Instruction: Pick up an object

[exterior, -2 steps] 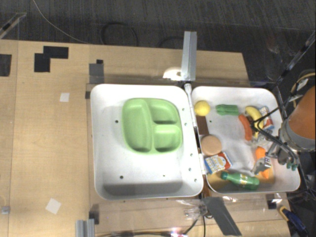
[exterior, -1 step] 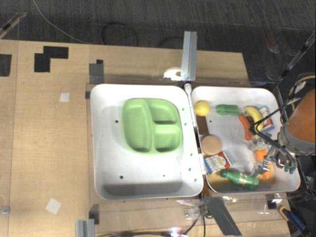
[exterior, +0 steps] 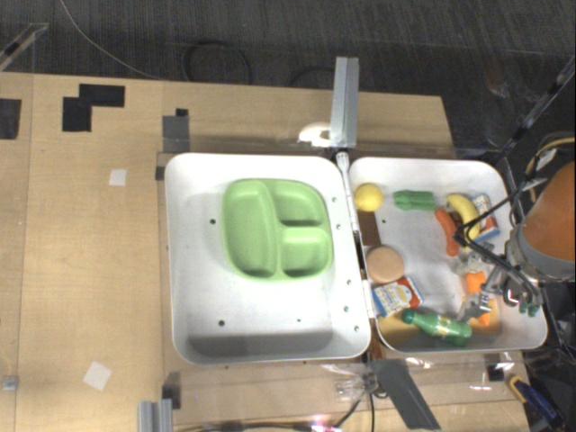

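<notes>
Wooden counter point(exterior: 81, 268) carries two shallow white bins side by side.

Left bin point(exterior: 193, 331): holds one item, a light green divided plate point(exterior: 270, 228) with three compartments, lying flat in the upper middle of the bin. White floor is visible all round it.

Right bin point(exterior: 423, 178): holds a scatter of toy food and small packages.
- Yellow lemon-like ball point(exterior: 367, 196) at the upper left corner, close to the wall shared with the left bin.
- Dark green vegetable piece point(exterior: 414, 201) just right of the ball.
- Yellow banana point(exterior: 463, 208) near the upper right, beside a small blue-and-white package point(exterior: 484, 228).
- Orange carrot-like piece point(exterior: 446, 229) lying at a slant below the green piece.
- Round tan disc, like a cookie or bun point(exterior: 385, 263), at mid left.
- Small printed carton with red and blue point(exterior: 397, 295) just below the disc, tilted.
- Green bottle-like item point(exterior: 438, 325) lying on its side along the lower wall, just below the carton.
- Orange pieces point(exterior: 477, 295) at the lower right, partly hidden by the arm's tooling.

Arm: grey body with orange band point(exterior: 549, 223) enters from the right edge, over the right bin's right side, with black cables looping round it. Pincer point(exterior: 475, 302) is low over the lower right of the right bin, among the orange pieces and close to the right end of the green bottle-like item. Pincer state: cannot tell. Whether it has hold of anything: cannot tell.
</notes>
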Controlling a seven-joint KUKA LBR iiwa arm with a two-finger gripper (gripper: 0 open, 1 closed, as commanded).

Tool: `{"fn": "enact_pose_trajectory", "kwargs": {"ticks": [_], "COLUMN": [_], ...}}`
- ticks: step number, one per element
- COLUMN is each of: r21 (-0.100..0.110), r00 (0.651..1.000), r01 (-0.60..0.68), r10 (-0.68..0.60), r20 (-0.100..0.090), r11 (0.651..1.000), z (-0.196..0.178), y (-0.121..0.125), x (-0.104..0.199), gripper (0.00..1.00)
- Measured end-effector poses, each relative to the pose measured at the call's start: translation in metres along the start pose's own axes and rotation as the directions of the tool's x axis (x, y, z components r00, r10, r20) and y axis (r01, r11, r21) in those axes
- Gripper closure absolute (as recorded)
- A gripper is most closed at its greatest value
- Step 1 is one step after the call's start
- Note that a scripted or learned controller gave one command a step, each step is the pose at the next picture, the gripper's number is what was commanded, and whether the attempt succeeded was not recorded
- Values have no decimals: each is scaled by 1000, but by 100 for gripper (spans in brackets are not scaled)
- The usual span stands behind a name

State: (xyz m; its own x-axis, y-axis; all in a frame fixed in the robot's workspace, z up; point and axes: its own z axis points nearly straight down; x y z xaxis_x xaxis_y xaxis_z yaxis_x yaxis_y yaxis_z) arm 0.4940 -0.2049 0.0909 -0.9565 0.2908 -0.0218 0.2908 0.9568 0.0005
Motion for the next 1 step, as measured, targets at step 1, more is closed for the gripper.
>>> {"fn": "enact_pose_trajectory", "kwargs": {"ticks": [1], "r21": [0], "r00": [1000], "r01": [5], "r10": [-5], "r20": [11], "r11": [1000], "z": [-13], "y": [1], "x": [-4], "gripper": [100]}}
